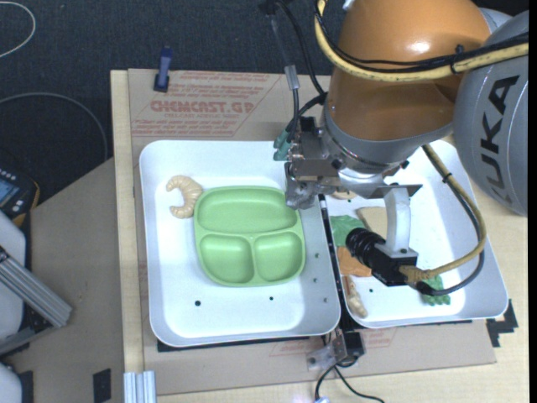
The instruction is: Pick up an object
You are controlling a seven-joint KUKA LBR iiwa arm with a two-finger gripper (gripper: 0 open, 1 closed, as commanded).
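A green divided plate (247, 235) lies in the left bin (168, 292), with a pale croissant (184, 195) just off its upper left corner. My gripper (300, 193) hangs over the plate's upper right corner, close to the wall between the two bins. In the right bin (470, 296), partly hidden under the arm, lie a flat green piece (343, 227), an orange piece (352, 268), a pale bread-like piece (356, 300) and a small green toy (434, 293).
The big orange and grey arm covers most of the right bin's back half. A brown board (201, 103) with red lettering lies behind the left bin, with a blue clip (163, 69) on its far edge.
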